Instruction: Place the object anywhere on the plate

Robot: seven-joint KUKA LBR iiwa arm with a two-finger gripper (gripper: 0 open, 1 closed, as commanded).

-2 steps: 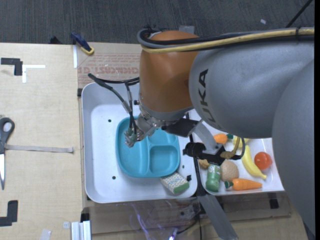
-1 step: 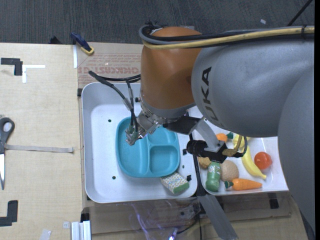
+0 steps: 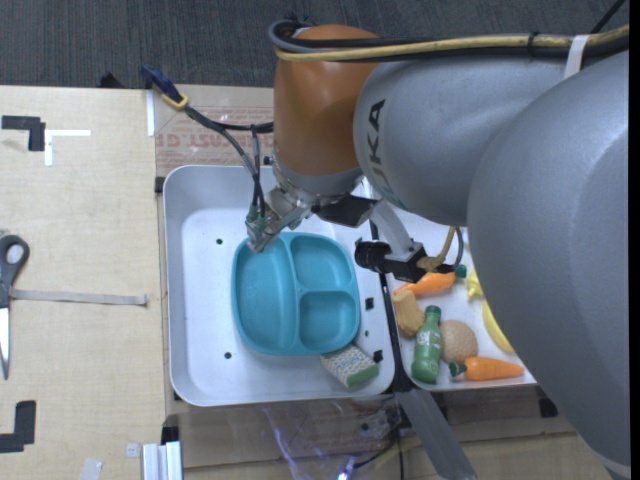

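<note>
A blue divided plate lies in the middle of the left bin. A small block with a green and yellow pattern rests on the bin floor, touching the plate's near right corner. My gripper hangs from the orange-banded wrist over the plate's far left rim, pointing down. Its tip is small and partly hidden by cables, and I see nothing clearly held in it.
The right bin holds a carrot, a green bottle, a round bread roll, a second carrot and a yellow banana. The arm covers the upper right. Scissors lie on the bench at left.
</note>
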